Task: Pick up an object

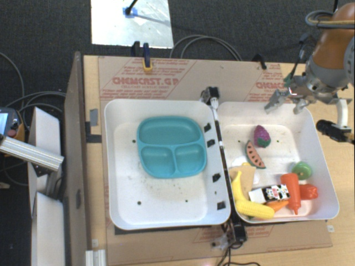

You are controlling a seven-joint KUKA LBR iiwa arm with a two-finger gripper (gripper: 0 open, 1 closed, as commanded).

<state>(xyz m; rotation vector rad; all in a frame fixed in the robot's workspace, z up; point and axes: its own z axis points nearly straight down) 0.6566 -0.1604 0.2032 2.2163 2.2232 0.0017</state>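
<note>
My gripper (287, 102) hangs over the far rim of the right bin (310, 129), its two grey fingers spread open with nothing between them. Below it in that bin lie a purple grape bunch (262, 136), a watermelon slice (254, 155), a green round fruit (303, 169), a banana (237, 186), a corn cob (255, 208), a black-and-white cow toy (270, 194), an orange carrot (292, 191) and a red piece (309, 192). The grape bunch is the nearest, well short of the fingers.
The left bin (125, 148) holds a teal divided plate (171, 147). A black clip strip (217, 148) runs along the seam between the bins. Cables lie beyond the bench's far edge, and a white metal fixture stands at the left.
</note>
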